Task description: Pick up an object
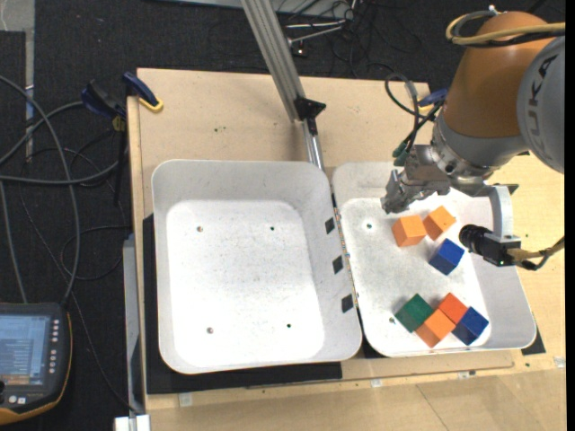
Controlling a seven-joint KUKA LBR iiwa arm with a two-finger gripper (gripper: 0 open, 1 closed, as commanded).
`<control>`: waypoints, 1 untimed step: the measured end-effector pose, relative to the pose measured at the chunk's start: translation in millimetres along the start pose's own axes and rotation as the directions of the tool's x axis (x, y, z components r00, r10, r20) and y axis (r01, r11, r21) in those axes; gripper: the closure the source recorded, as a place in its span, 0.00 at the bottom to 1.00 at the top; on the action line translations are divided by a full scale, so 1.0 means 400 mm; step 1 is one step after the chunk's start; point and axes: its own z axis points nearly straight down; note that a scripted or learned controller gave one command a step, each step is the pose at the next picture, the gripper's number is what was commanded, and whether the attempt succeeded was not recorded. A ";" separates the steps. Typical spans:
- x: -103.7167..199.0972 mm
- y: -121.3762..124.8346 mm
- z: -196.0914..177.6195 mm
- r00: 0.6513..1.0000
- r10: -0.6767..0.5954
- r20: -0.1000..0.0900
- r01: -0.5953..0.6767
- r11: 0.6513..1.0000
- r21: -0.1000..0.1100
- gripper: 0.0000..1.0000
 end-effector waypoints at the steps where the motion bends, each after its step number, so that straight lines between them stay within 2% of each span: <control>1: 0.109 -0.016 0.013 1.000 0.001 0.001 -0.001 1.000 -0.001 1.00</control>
